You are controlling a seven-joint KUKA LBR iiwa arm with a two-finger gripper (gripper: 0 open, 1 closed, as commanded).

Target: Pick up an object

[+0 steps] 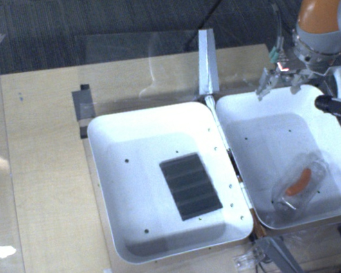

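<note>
A dark ribbed rectangular pad (191,185) lies flat in the middle of the left bin (108,137). In the right bin (245,113), near its front right corner, rests a clear plastic piece with an orange part inside (299,183). My gripper (281,84) hangs over the far edge of the right bin, well apart from both objects. Its fingers are spread open with nothing between them.
A metal post (206,61) rises at the back between the two bins. The orange and grey arm (323,1) fills the top right corner. Cables and a black fitting (331,104) lie along the right bin's right rim.
</note>
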